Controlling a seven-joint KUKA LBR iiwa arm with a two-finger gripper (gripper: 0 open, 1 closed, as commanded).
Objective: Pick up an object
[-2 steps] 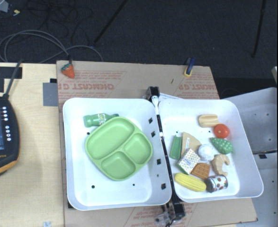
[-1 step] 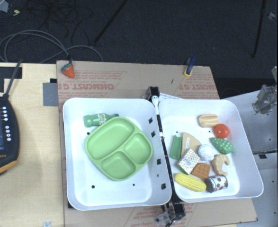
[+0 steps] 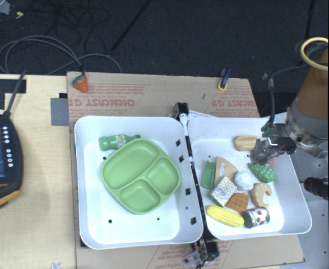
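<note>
Gripper (image 3: 260,153) hangs low over the right bin (image 3: 299,217), likely lining up on the heap beneath; whether it's closed I cannot tell. Just below-right of it sits a knobbly green toy (image 3: 264,173), bumpy like broccoli, with a tan roll (image 3: 245,143) just to its left.

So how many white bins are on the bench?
2. The left bin holds a green plate and a green bottle. The right bin holds a pile of small toys, with the gripper over it.
</note>
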